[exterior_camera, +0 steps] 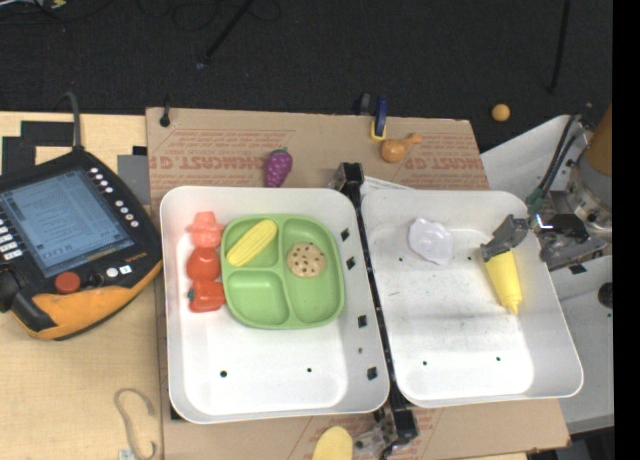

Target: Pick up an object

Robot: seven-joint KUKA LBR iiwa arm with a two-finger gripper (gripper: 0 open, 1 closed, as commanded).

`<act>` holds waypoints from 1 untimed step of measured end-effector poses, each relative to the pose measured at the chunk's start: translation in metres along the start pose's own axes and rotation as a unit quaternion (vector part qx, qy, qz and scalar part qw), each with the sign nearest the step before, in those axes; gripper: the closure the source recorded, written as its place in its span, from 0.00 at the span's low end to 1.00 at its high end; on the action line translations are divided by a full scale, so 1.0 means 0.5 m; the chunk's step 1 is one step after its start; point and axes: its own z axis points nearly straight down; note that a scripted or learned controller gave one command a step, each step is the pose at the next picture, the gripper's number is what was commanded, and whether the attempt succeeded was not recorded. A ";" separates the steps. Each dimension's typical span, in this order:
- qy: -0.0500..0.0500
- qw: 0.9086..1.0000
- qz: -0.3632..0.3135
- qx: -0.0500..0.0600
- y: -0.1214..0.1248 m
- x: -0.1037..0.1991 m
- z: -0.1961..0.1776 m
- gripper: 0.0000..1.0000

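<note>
So there are two white bins side by side in the middle of the frame. The left bin (190,368) has a green divided plate (283,273) in it, with a yellow corn cob (250,241) in its upper left section and a cookie (305,261) in the upper right one. A red-orange toy bottle (204,263) lies just left of the plate, touching its edge.

The right bin (470,368) holds a crumpled clear-white plastic thing (431,240) near its upper middle and a yellow mustard-style bottle (505,279) toward the right side, nozzle pointing down-frame.

The gripper (505,238) comes in from the right edge, sitting right at the top end of the yellow bottle. Can't tell how far its jaws are apart or whether it's got the bottle.

Outside the bins: a purple grape bunch (278,166) and an orange toy (399,147) on the cardboard up top, plus a teach pendant (70,238) at left.
</note>
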 end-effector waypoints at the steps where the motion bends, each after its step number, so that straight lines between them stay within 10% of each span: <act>1: -0.001 1.000 -0.001 -0.006 0.004 0.000 -0.013 0.00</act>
